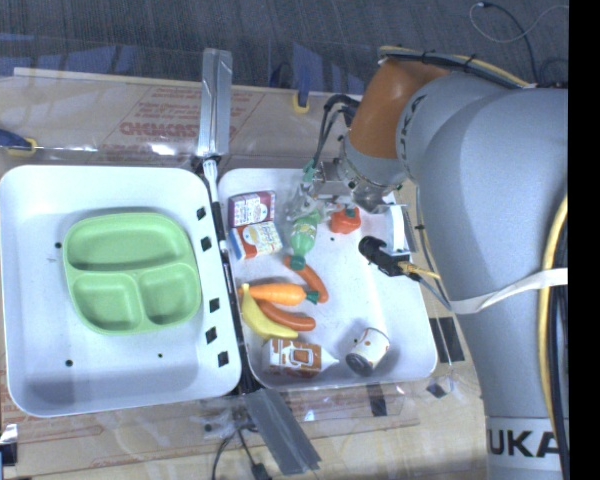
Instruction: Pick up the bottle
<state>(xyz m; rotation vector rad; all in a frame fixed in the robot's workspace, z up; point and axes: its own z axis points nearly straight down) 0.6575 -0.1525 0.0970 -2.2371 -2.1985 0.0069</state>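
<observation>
Brown table [100, 118] carries two white bins; over the right bin [412, 340] the hand [315, 190] hangs at the far end, its opening impossible to judge; just below it lies the clear, green-tinted bottle [302, 230]; nearby sit a carrot [308, 278], banana [256, 318] and can [366, 349]; the left bin [20, 268] holds a green tray [132, 271].

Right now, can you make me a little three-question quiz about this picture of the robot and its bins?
1. True or false: the green tray lies in the left bin.
2. Which is nearest the gripper? A) the bottle B) the banana C) the can
3. Fill in: the banana lies just below a toy ____.

Key: 1 true; 2 A; 3 carrot.
</observation>
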